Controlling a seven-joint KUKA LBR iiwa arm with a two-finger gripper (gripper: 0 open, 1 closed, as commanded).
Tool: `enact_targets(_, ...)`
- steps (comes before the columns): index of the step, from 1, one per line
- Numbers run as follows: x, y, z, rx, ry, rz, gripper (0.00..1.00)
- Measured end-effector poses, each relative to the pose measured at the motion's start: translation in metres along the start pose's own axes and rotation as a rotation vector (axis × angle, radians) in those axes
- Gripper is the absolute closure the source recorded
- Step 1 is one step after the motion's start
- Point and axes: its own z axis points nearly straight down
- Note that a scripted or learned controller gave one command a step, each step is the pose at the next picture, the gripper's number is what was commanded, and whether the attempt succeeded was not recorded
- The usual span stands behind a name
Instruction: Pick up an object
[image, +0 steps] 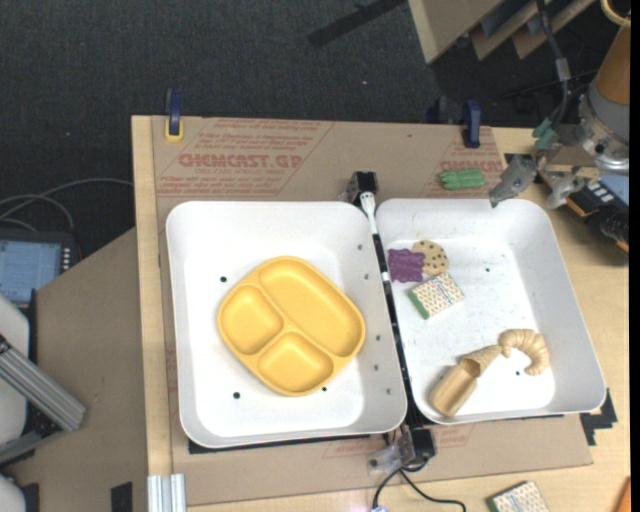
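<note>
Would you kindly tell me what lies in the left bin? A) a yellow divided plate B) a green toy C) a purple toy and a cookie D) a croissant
A: the yellow divided plate sits alone in the left bin.

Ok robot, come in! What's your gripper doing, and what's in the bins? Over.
Gripper above right bin's far edge, holding nothing. Purple block, patterned box, croissant untouched in right bin. Yellow divided plate in left bin. Nothing in the way.
</note>
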Motion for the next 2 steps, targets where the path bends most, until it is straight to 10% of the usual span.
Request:
enact_targets(1,-0.040,-0.017,0.138,0.011,0.002,0.004,0.00)
enact_targets(2,0.047,-0.005,0.194,0.006,0.005,-0.007,0.00)
